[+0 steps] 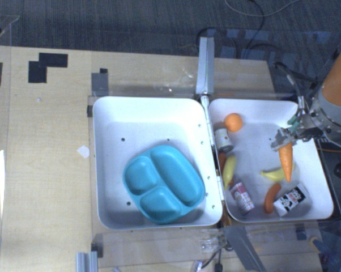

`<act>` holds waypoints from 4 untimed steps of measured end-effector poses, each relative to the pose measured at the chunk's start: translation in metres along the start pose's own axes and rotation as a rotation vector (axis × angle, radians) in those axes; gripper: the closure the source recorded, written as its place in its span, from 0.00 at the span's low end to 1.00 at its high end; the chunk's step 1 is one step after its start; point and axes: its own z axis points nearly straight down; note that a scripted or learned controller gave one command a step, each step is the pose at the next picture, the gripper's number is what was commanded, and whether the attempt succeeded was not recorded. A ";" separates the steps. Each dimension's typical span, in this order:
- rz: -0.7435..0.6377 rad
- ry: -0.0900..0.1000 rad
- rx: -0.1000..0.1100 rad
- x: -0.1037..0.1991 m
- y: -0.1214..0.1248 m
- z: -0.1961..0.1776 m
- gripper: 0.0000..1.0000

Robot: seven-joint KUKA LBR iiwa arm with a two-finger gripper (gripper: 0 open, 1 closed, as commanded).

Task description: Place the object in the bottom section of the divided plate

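Camera view: tool (286, 140) clamped on the carrot's (286, 160) top over the right bin (323, 208); lifting seems underway. Next comes carrying it left to the blue divided plate's (162, 182) bottom section.

No lettering is clear enough to read.

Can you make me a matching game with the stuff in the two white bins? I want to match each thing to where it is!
Things:
1. blue divided plastic plate
2. small round orange fruit
3. long orange carrot
4. black-and-white carton

Places:
A. just under the gripper, pointing down
B. near the right bin's top left corner
C. in the left bin
D. near the right bin's bottom right corner

Pairs: 1-C, 2-B, 3-A, 4-D
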 end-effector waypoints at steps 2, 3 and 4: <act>-0.076 0.001 0.000 0.038 -0.018 0.028 1.00; -0.057 0.003 0.004 0.087 -0.009 0.083 1.00; -0.338 0.003 0.001 0.127 0.018 0.095 1.00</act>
